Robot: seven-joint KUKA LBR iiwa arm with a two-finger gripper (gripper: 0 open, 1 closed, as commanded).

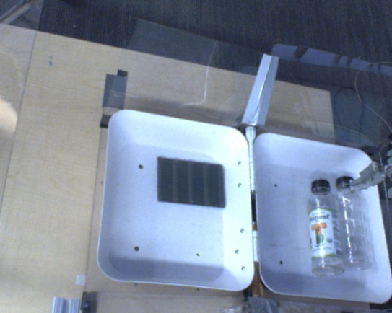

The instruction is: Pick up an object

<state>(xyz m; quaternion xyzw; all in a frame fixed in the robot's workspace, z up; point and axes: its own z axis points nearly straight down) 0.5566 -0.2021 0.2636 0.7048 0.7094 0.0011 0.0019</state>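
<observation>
1. In the right bin [275, 262], lay two clear plastic bottles side by side, touching along their lengths, black caps pointing toward the far rim.
2. Nearer the bin's middle, rested the labelled bottle [322, 233], with a green and orange label and its cap [320, 186] at the far end.
3. Just beyond it, toward the bin's right wall, lay the plain bottle [354, 234], clear all over, with its cap [343, 183] close to the far right corner.
4. Over that same far right corner, hung the gripper [370, 176], reaching in low across the bin's right rim.
5. Just beside the plain bottle's cap, sat the gripper's tip, close enough to seem touching; could not tell contact for sure.
6. Could not tell whether the tip was spread or closed: too small and blurred; saw nothing held in it.
7. Well apart from the gripper, across the bin's left wall, lay the left bin [124, 200], bearing a dark ribbed rectangular pad [190, 183] at its middle.
8. Under both bins, stretched the pale wooden bench [31, 186].
</observation>
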